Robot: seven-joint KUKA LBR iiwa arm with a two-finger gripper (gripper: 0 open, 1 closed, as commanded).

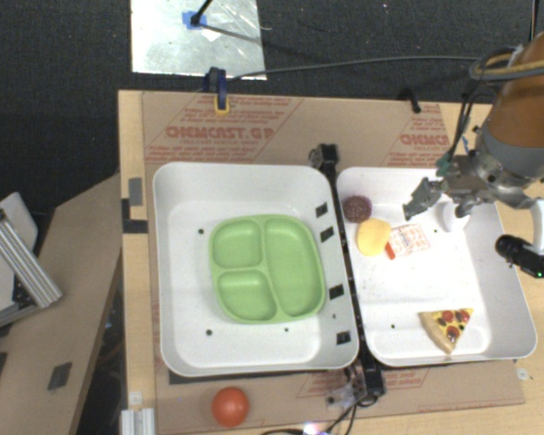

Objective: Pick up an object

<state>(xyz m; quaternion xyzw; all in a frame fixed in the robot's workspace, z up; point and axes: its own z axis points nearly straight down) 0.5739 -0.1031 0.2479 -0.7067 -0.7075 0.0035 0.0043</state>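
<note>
Pincer (pixel 440 198) hangs over the right bin (pixel 499 270), spread open and gripping nothing, poised above a cluster of play food.

The arm reaches in from the right with its two fingers parted above the bin's far end, apparently lined up for a descent on the pieces gathered near the divider. Likeliest target, judging by nearness, is the small red-and-white packet (pixel 408 240), lying flat and touching a rounded yellow piece (pixel 374 236); a dark red ball (pixel 357 208) sits just behind. A pizza slice (pixel 447 324) lies well apart at the near edge. The left bin (pixel 181 243) holds a green divided tray (pixel 266 267). An orange ball (pixel 230 405) rests on the bench (pixel 145 125) outside.
</note>
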